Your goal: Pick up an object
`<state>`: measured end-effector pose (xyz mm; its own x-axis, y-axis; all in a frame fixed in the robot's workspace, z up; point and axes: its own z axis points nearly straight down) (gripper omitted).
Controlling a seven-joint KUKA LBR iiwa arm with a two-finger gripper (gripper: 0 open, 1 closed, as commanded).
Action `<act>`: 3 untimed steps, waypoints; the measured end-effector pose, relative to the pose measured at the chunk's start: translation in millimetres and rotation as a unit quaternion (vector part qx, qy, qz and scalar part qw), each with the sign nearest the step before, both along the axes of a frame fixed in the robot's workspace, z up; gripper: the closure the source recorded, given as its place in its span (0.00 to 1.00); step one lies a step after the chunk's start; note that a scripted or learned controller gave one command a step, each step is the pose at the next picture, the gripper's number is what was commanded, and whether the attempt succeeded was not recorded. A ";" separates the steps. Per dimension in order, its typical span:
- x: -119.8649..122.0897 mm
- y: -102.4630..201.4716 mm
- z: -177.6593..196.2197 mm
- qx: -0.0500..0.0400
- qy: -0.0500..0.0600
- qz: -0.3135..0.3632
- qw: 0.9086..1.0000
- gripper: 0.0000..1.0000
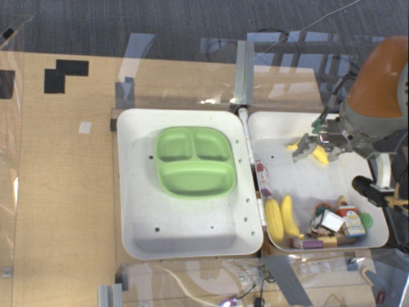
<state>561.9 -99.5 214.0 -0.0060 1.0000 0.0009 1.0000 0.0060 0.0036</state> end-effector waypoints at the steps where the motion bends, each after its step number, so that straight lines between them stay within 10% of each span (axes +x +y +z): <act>1: 53.3 -52.2 -117.6 -0.001 -0.003 0.021 1.000 0.00; 2: 55.4 -51.1 -105.6 -0.001 -0.006 0.021 1.000 1.00; 3: 105.5 -0.3 32.3 -0.001 -0.003 -0.027 1.000 1.00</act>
